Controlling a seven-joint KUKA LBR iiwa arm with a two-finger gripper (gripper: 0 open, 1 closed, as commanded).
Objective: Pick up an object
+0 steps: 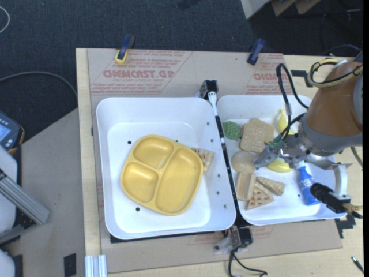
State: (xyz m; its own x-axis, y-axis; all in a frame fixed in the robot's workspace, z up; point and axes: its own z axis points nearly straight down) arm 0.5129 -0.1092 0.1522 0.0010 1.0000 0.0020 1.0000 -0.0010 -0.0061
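I have the grey two-finger gripper (270, 156) low in the right-hand shallow white bin (288, 216), its metal tips down among the toy food near the bin's middle. From this slant I cannot tell whether the claw is clenched or released, and I see nothing clearly between its tips.

The nearest candidate is the yellow curved plastic banana (281, 165), lying just at three o'clock of the tips and partly under the wrist. I judge it light, rigid and smooth, so likely slippery; I would pinch it across its narrow middle, not along its length.

At six o'clock of the tips lie the tan triangular toast wedges (260, 193), thin and flat, probably hard to get under. The square beige cracker (256, 135) sits at eleven o'clock, beside the green leafy piece (232, 131). The blue tube (306, 183) lies at four o'clock.

The left-hand white bin (109, 172) holds the yellow three-compartment plastic plate (161, 174).
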